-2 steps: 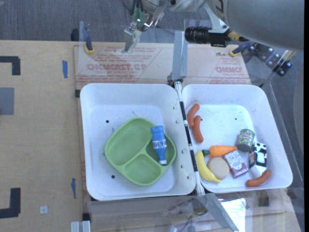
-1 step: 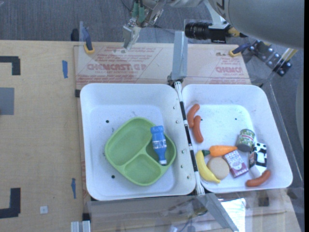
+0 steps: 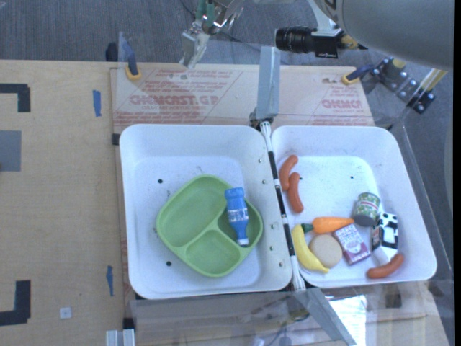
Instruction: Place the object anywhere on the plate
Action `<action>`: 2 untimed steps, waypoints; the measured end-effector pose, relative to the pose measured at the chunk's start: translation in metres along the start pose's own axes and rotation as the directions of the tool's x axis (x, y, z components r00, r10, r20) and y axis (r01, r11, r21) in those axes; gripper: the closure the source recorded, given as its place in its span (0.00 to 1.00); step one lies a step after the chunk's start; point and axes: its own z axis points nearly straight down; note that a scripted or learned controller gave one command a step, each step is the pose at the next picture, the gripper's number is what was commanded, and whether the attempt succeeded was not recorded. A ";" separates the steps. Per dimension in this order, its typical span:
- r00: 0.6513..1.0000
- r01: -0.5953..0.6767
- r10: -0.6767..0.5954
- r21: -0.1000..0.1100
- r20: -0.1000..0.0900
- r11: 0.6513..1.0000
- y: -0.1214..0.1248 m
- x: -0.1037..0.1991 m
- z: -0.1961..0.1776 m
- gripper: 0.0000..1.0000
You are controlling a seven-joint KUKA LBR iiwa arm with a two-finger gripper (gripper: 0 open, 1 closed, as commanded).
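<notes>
Right bin contents: the shallow white right bin point(image 3: 414, 193) carries a yellow banana point(image 3: 305, 251), a round beige biscuit-like piece point(image 3: 325, 250), a small pink carton point(image 3: 354, 243), an orange carrot with a green end point(image 3: 330, 224), a green-labelled tin can point(image 3: 366, 208), a black-and-white patterned block point(image 3: 388, 231) and three red-orange sausages, one point(image 3: 385, 267) at the near corner and two point(image 3: 291, 182) near the divider.
Task object: the blue plastic bottle with a white cap point(image 3: 237, 215) lies on its side on the green three-compartment plastic plate point(image 3: 193, 215), across the ridge at the plate's right side, cap toward the near edge.
Plate position: the plate sits inside the shallow white left bin point(image 3: 137, 193), a little right of the middle.
Task status: judged from how things lie, the bottle is already on the plate.
Risk one: the bottle is round and rests on a raised ridge, so a small knock on the bin can roll it toward the plate rim and off.
Risk two: if the program counts this as not done and reaches down again, the tool can push the bottle or the light plate aside.
Risk three: the bottle lies near the divider between the bins, so a low sweep from the right may catch it.
Arm pose: the grey arm point(image 3: 403, 13) is high, at the far right, well apart from both bins.
Tool: the two-finger tool point(image 3: 194, 43) hangs beyond the far edge of the left bin, above the clear sheet with red print point(image 3: 180, 99) on the tabletop point(image 3: 57, 193).
Tool state: nothing is seen between its fingers; whether they are spread or pressed together, I cannot tell.
</notes>
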 end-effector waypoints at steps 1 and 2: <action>1.000 0.004 -0.004 -0.004 0.005 1.000 0.003 0.001 -0.010 1.00; 1.000 0.007 -0.007 -0.008 0.010 1.000 0.006 0.001 -0.020 1.00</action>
